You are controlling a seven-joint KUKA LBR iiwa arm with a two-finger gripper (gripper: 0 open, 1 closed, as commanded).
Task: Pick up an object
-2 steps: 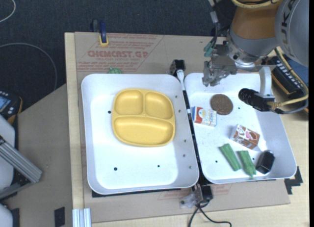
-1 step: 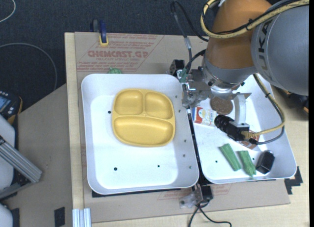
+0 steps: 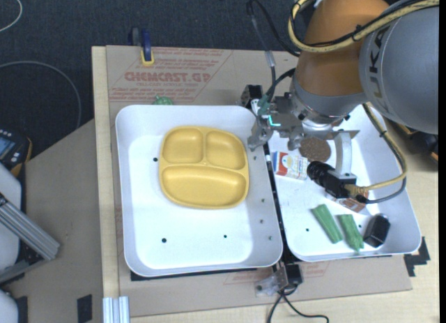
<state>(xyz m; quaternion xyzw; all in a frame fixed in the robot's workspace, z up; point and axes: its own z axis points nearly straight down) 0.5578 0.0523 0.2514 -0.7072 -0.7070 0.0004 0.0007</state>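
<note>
Fingers (image 3: 301,135) hidden, grip unknowable; one yellow tray (image 3: 203,167), two green sticks (image 3: 336,226).

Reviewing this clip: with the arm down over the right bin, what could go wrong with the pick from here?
The gripper sits close to the wall between the two bins, so it may bump the wall as it moves. The small items beneath it lie crowded together, so a grasp might catch two or miss. The green pieces lie flat, probably hard to grip.

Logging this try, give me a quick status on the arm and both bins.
Gripper low over right white bin, far end. Green sticks, black block, small carton lying loose there. Yellow divided plate in left white bin.
</note>
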